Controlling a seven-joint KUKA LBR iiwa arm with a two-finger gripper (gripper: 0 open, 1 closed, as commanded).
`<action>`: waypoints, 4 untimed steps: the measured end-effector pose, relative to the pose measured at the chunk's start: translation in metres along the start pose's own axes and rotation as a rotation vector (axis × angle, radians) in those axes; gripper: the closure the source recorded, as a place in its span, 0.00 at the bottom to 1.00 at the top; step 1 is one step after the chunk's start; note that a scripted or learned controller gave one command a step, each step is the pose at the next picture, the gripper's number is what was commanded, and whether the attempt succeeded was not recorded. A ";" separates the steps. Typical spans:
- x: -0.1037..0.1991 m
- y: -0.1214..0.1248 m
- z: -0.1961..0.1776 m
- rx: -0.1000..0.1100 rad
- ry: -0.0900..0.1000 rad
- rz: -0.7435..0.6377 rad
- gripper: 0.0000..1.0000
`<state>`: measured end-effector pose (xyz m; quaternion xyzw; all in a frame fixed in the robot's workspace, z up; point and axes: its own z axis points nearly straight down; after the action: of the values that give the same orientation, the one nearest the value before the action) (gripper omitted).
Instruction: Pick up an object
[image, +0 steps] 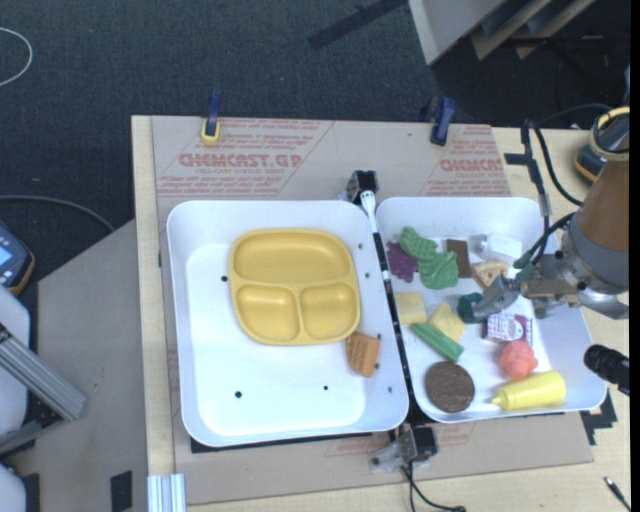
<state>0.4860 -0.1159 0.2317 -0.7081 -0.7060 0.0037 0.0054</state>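
Over right bin (440, 208), gripper (497, 296) jaws' state unclear, arm cut off, packet (507, 326) partly hidden.

White bins (200, 300) hold a yellow tray (295, 285), brown cookie (449, 386), pink ball (517, 359) and yellow bottle (530, 392).

Arm (605, 235) cut off by right edge of frame; upper links out of view. Gripper (497, 297) blurred; finger state cannot be read. Dark teal item (470, 305) beside it partly covered, kind unclear. Print on small packet (505, 326) too small to read. Right bin (450, 210), right rim hidden under arm.
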 end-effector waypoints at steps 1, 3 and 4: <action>0.000 0.002 -0.006 -0.012 -0.002 -0.003 0.00; -0.006 -0.001 0.101 -0.005 0.000 -0.002 0.00; -0.005 -0.001 0.150 -0.008 0.000 -0.002 0.00</action>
<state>0.4830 -0.1206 0.0822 -0.7076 -0.7066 0.0007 0.0024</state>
